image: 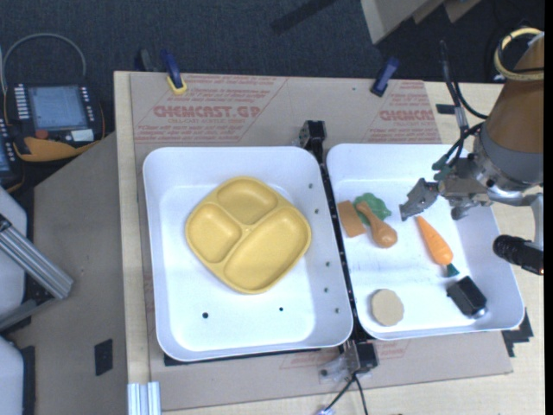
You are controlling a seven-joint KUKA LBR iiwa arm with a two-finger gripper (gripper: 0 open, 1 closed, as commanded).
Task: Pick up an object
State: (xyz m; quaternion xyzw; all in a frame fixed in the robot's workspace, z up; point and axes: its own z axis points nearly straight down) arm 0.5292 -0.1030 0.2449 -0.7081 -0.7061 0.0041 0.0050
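- Gripper [421, 202] hovers over the right bin [510, 314], dark fingers [413, 206] slightly parted, nothing between them.
- Nearest targets: toy carrot [435, 241] just beside the tips, orange-and-green toy vegetable [373, 219] to the left.
- Risk, I'd say: descending between the two, closing on air, or nudging the carrot aside.
- Round biscuit-like disc [386, 307] and black block [467, 296] lie farther off; yellow divided plate [249, 233] sits in the left bin [164, 318].

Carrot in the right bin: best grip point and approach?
Grip the carrot across its thick orange upper half, coming straight down from above. It lies flat, alone, tapering toward its green tip near the black block, so the wider end probably gives the firmest hold. The tool is just up-left of it.
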